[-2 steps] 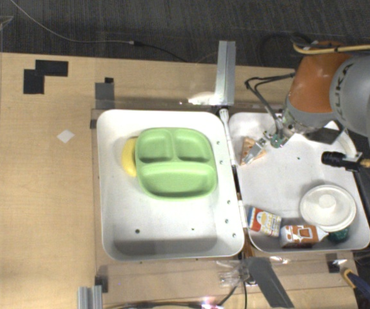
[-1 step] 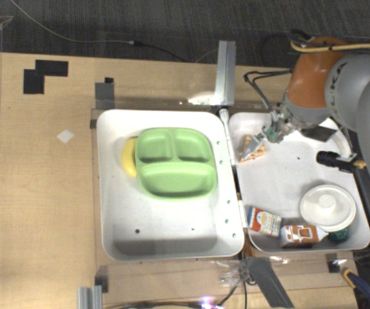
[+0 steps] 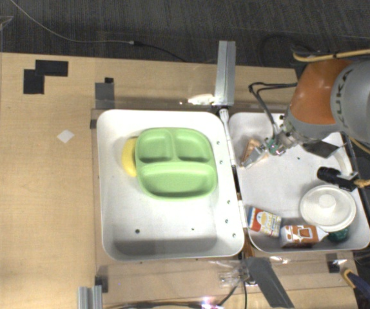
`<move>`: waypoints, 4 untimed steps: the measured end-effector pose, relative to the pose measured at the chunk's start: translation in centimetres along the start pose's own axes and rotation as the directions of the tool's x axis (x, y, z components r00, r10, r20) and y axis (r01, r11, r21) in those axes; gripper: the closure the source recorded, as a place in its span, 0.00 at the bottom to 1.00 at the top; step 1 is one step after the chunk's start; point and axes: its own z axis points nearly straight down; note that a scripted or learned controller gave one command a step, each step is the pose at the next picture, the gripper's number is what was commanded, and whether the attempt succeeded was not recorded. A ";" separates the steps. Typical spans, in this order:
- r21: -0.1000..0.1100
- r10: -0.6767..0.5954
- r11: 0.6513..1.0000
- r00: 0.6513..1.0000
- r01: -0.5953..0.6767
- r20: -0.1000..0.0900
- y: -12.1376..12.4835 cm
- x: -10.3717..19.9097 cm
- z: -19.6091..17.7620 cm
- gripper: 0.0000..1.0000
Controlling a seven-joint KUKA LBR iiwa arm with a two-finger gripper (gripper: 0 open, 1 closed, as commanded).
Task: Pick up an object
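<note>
My gripper (image 3: 254, 153) is low in the back left part of the right bin (image 3: 282, 185), close to the wall between the two bins. A small tan and brown thing (image 3: 251, 148) is right at its tip; I cannot tell whether it is held. Nearer the front of this bin are a round white bowl (image 3: 327, 207), a small orange and white carton (image 3: 264, 222), a brown and white carton (image 3: 299, 235) and a small green thing (image 3: 339, 235).
The left bin (image 3: 117, 217) holds a green divided plate (image 3: 175, 161) with a yellow thing (image 3: 129, 158) poking out from under its left edge. A metal post (image 3: 225, 73) stands behind the bins. The grey arm with its orange band (image 3: 314, 98) reaches in from the right.
</note>
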 end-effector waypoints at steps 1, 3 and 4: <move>0.007 0.113 0.994 0.994 -0.113 -0.005 3.2 -1.9 0.2 0.00; 0.003 0.107 0.994 0.994 -0.107 -0.002 3.5 -1.9 -1.0 0.00; 0.019 0.135 0.991 0.991 -0.135 -0.009 0.3 -6.7 1.1 0.00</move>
